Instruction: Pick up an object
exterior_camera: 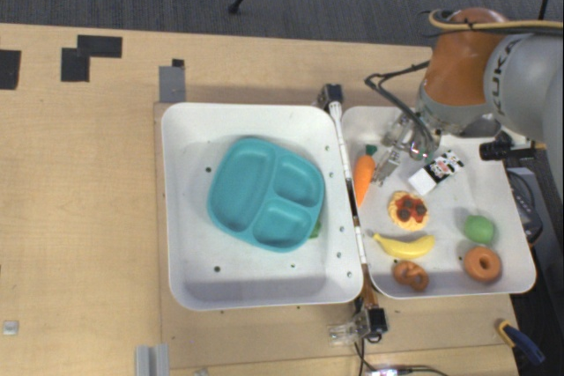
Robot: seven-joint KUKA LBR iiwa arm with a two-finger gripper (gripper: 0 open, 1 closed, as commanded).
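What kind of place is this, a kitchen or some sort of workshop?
Most likely a robotics lab, not a kitchen. A grey arm reaches over a wooden bench with two white bins: one holds a teal tray, the other what look like toy foods, such as a banana and a carrot.

A teal divided plate lies in the white left bin, while the white right bin holds an orange carrot, yellow banana, green apple and brown doughnut.
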